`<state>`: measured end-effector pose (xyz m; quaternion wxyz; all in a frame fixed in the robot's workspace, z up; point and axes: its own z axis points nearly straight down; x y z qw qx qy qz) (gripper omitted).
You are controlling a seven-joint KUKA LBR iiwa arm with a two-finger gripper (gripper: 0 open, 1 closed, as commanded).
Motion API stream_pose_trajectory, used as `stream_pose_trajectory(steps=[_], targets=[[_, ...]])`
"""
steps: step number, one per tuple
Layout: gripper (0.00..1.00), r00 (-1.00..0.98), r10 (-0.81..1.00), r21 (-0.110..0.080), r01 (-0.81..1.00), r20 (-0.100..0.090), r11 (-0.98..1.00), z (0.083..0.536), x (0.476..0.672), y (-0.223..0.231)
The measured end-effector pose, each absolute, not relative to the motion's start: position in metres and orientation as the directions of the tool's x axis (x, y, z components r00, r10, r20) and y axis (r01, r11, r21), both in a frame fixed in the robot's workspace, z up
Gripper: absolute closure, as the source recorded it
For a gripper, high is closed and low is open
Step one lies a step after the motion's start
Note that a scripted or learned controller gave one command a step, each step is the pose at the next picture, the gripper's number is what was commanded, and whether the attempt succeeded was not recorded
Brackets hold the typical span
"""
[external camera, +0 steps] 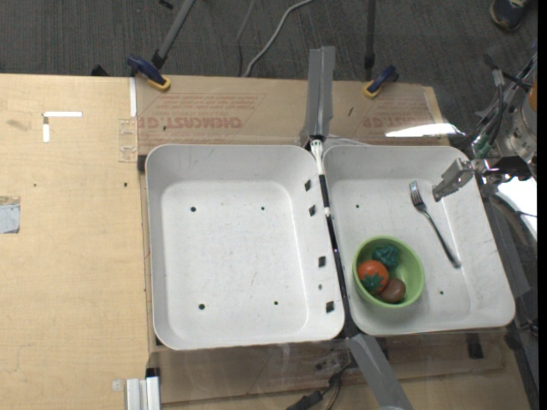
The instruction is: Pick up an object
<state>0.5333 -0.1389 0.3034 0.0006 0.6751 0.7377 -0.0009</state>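
Note:
A green bowl [390, 272] sits in the right bin [479, 314], near its front left. Inside it lie a red-orange round piece [373, 272], a teal piece [386, 252] and a brown piece [394, 290]. A metal fork [434, 222] lies slanted in the same bin, tines toward the back. My gripper [450, 181] hangs at the right bin's back right, just right of the fork's tines and above the bin's floor. Nothing shows in its grasp.
The left bin [162, 229] stands beside the right one, with a grey divider [321, 109] running between them at the back. Clamps [149, 72] and cables lie beyond the bench's rear edge. Arm hardware crowds the right edge [513, 135].

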Motion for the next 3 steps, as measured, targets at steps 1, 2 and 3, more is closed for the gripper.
stream_pose_trajectory(steps=[1,2,3], targets=[[0.00,-0.078,0.997,-0.003,0.997,-0.001,0.078,0.197,0.570,-0.207],[0.00,-0.194,0.981,0.002,0.981,0.007,0.194,0.092,0.634,-0.215],[0.00,-0.224,0.975,0.000,0.975,-0.001,0.224,0.092,0.563,-0.176]])
